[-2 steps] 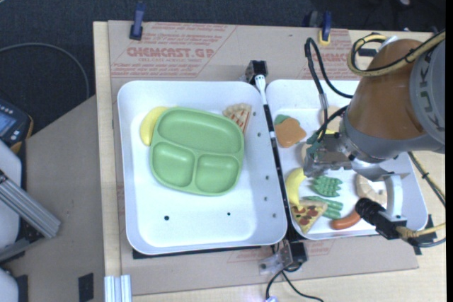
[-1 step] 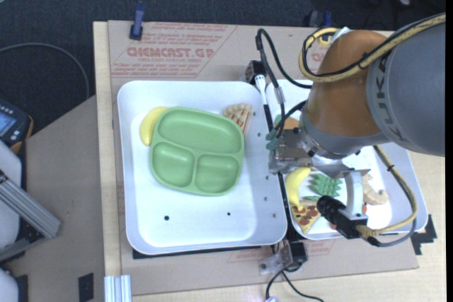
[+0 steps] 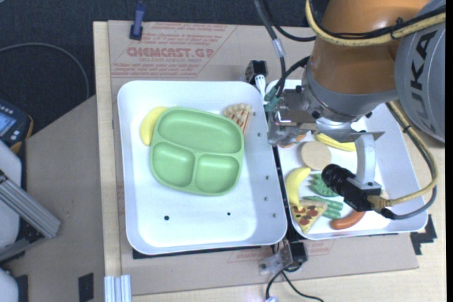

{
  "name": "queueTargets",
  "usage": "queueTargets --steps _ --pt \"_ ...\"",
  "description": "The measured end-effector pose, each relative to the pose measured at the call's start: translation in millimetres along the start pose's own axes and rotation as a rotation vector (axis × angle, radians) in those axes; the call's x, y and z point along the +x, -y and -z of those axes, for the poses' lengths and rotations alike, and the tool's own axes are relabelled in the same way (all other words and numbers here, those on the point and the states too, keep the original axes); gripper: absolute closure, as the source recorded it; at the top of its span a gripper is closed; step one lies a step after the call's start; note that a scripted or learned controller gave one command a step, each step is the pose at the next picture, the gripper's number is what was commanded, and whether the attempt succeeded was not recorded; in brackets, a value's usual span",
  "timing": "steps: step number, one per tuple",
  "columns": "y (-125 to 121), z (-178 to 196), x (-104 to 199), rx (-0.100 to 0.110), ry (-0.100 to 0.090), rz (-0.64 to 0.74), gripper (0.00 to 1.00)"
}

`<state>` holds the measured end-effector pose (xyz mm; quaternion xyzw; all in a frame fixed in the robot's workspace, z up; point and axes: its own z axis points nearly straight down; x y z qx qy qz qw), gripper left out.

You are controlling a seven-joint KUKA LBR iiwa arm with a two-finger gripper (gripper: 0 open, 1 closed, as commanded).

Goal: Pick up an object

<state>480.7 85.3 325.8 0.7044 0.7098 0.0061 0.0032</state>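
**Arm Crowds the Right Bin, Jaws Out of Sight**

Along the lower edge of the frame, the bench shows bare cardboard and a few loose cable ends. Just above, in the lower right, the right bin holds a cluster of toy food: a pizza slice near its front left corner, a red sausage beside it, a green leafy piece partly under a black fitting, a yellow banana against the left wall, and a round tan disc a little further up. Another yellow piece peeks from beneath the arm, too covered to identify.

The gripper sits at the upper left of this bin, near the divide between bins. The wrist's bulk and cabling mask its fingers, so I cannot tell whether the jaws are spread or pressed together, or whether anything lies between them.

In the centre left, the left bin carries a green divided plate. A yellow object is half tucked under its upper left rim, and a waffle-patterned piece touches its upper right corner.

Higher up, the orange band fills the upper right, hiding the far part of the right bin.
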Motion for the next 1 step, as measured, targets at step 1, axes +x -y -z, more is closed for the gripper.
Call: queueTargets --steps 1 --pt "-1.6 122.0 33.9 -0.004 -0.002 -0.001 1.0"
